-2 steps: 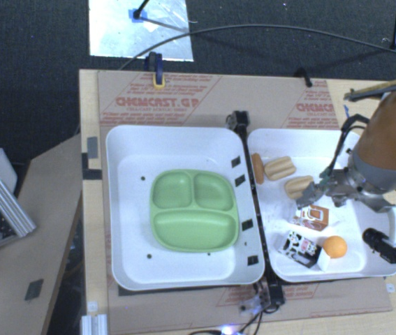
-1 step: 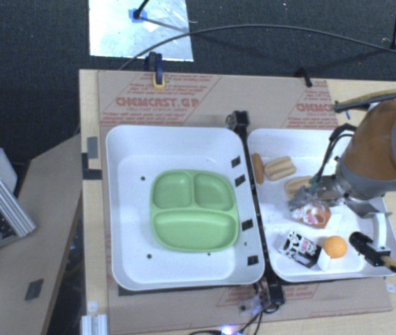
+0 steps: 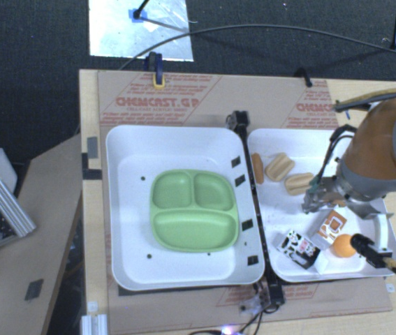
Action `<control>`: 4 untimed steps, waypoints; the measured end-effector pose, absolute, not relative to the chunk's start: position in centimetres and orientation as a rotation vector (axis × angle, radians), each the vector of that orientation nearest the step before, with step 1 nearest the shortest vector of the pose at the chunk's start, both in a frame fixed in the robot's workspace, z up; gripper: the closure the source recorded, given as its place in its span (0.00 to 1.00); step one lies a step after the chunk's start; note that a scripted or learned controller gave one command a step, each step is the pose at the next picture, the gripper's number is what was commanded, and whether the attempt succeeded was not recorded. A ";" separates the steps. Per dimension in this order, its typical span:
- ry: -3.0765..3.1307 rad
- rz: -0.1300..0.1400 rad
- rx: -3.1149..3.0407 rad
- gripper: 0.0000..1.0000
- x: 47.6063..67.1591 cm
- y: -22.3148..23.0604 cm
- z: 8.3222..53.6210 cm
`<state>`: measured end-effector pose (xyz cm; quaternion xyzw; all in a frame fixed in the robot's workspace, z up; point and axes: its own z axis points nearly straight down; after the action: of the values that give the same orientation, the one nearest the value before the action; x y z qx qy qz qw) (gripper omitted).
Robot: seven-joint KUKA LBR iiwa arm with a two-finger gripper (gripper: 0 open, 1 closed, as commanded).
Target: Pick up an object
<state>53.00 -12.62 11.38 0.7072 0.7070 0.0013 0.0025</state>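
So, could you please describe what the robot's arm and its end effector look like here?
The arm is bulky and rounded, with a broad orange band over a grey wrist section. Thin dark cables loop along its left side. The end effector is a small grey metal assembly, too blurred to make out finer detail.

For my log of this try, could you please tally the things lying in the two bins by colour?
Green: 1, the divided plate
Tan: 3, the bread-like pieces
Orange: 1, the ball
Black and white: 1, the small block
Orange and white: 1, the card
Total: 7
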 end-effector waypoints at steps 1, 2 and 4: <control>2.220 0.004 2.215 1.00 53.5 -13.6 16.9; 2.222 0.005 2.213 1.00 53.7 -13.6 22.3; 2.230 0.004 2.211 1.00 56.4 -4.1 22.8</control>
<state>56.40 -4.10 22.78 0.7040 0.7102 0.0013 0.0005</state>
